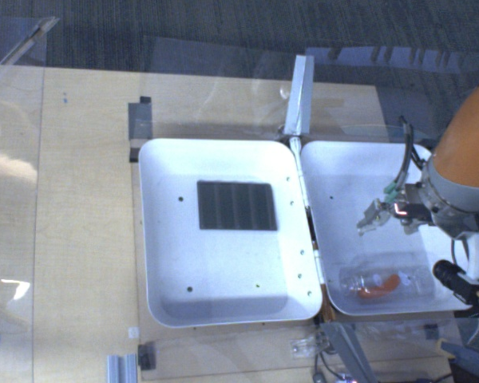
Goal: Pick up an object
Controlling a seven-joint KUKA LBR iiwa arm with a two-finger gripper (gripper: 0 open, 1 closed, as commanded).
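You are at the approach: gripper (373,216), whose grip I cannot tell, must descend to the clear packet (381,282) near the right bin (335,166) front edge.

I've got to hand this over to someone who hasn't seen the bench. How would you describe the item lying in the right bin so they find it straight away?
Start at the right bin, the one the arm reaches into. Near its front edge, below the gripper, lies a clear plastic packet holding something orange-red. Its transparent wrap and orange core set it apart; the left bin has a dark ribbed rectangle instead.
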